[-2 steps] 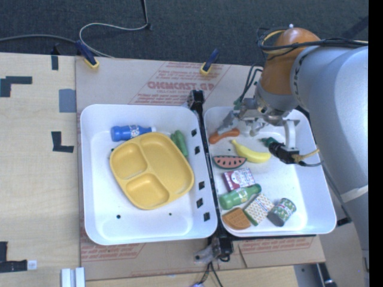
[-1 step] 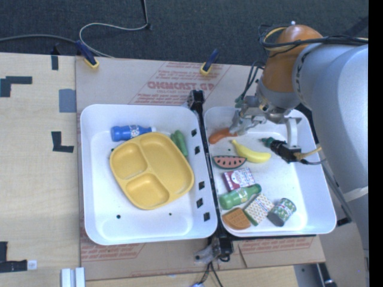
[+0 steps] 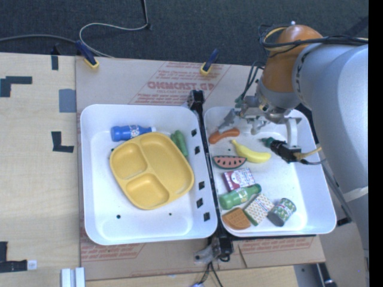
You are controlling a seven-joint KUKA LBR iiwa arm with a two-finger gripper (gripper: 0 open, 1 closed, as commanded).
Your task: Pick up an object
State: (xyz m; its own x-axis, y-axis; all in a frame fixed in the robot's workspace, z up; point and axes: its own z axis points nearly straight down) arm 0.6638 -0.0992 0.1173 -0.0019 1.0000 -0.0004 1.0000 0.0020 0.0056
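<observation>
- object to pick up: none is between the fingers; the loose items lie in two shallow white plastic bins on a brown cardboard sheet (image 3: pixel 173 88) over a pale wooden bench (image 3: pixel 36 178).
- left white bin (image 3: pixel 99 220): a yellow plastic tray with three compartments (image 3: pixel 151 169) lies tilted in the middle. a blue plastic bottle with a white cap (image 3: pixel 131 132) lies on its side just behind the tray's far edge. a green rounded plastic piece (image 3: pixel 179 142) sits at the tray's right far corner, near the bin's right wall.
- black clips (image 3: pixel 196 98) sit along the seam between the two bins.
- right white bin (image 3: pixel 311 214), far end: an orange sausage-shaped toy (image 3: pixel 224 136) lies near the left wall, with a yellow plastic banana (image 3: pixel 251 153) just to its right.
- right bin, middle: a red watermelon-slice toy with a green rind (image 3: pixel 229 161) lies below the banana, then a small pink and white carton (image 3: pixel 238 179), then a green plastic bottle on its side (image 3: pixel 239 195).
- right bin, near end: a brown waffle-like cookie toy (image 3: pixel 239 219), a small patterned packet (image 3: pixel 258 208) and a small dark can with a green label (image 3: pixel 281 211) lie close together in a row.
- grey two-finger gripper (image 3: pixel 239 124): it hangs over the far end of the right bin, just above the orange sausage toy and the banana. its fingers look spread a little, and nothing shows between them.
- the grey arm with its orange band (image 3: pixel 287 52) reaches in from the right.
</observation>
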